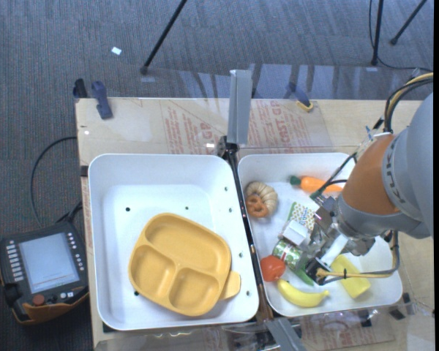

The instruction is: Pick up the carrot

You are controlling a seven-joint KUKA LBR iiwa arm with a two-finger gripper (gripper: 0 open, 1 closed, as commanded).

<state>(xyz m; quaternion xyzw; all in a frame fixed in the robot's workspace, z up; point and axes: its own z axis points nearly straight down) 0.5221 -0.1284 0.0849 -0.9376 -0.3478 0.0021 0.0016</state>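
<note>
Camera view from above the bench. Gripper hangs low over the right bin, among a cluster of items; whether its jaws are spread or pressed together cannot be told, and nothing can be seen pinched between them. Carrot, orange with a green tip, lies toward the far wall of that bin, well beyond the jaws and partly hidden by the orange wrist band.

Step in hand, as judged: reaching the carrot. A good approach would lift clear of the clutter, travel toward the far wall, and descend with the jaws set across the carrot's narrow width near its middle, away from the bin wall.

Counts: two white bins; one carrot; one banana, just on the near side of the jaws; one tomato, beside them toward the divider; one green can, touching or nearly so; one patterned carton, just beyond; one small pumpkin, farther off; one yellow block, on the arm's side; one yellow divided tray in the left bin.
</note>
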